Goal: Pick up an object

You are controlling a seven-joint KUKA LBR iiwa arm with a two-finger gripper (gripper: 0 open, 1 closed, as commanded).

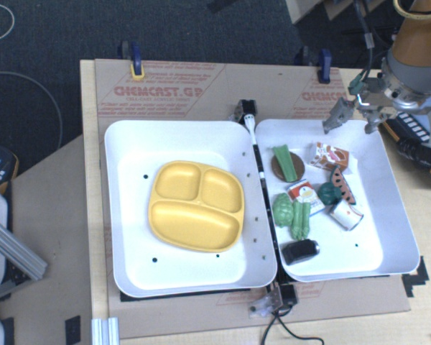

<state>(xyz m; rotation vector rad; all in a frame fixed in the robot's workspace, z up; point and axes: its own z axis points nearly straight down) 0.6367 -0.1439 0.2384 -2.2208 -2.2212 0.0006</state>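
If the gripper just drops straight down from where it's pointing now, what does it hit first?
Probably bare floor of the right bin near its far edge. The gripper hangs open, up-frame of the snack packet; depth is hard to judge from one slanted view.

The arm (416, 45) is grey with a broad orange band above a silvery wrist ring; its claw (353, 118) has two grey metal fingers and a small teal part.

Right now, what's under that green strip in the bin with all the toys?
The green strip lies across a brown disc in the right bin. The disc's covered part is hidden, so I can't tell what's beneath there.
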